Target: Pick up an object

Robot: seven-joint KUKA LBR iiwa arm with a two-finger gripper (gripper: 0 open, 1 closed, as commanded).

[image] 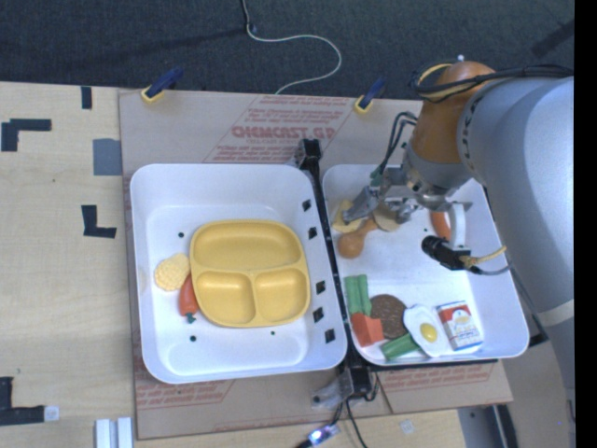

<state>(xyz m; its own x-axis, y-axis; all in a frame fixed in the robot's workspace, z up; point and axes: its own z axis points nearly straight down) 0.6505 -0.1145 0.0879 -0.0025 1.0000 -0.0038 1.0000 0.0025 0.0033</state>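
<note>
**Gripper over the right bin's toy food**

The gripper [359, 215] hangs low near the left wall of the right bin [508, 292], just above a brown drumstick [352, 242]. Whether its fingers are apart or together cannot be told at this slant, and nothing shows between them.

The drumstick, lying by the left wall toward the far half of the bin, is the likeliest target. It looks like a light, stiff, smooth plastic toy; its rounded end may slip, so the narrower shaft seems the better place to pinch.

Right bin, counted: one drumstick; one green strip [357, 293]; one red block [367, 329]; one brown patty [388, 314]; one green piece [400, 346] at the near edge; one fried egg [427, 329]; one small red-and-white carton [460, 326] in the near right corner; one orange piece [440, 223] beside the wrist, partly hidden.

Left bin [149, 194], counted: one yellow tray [250, 273] with three compartments at its middle; one round cracker [172, 273] and one carrot [187, 297], both touching the tray's left rim.
</note>
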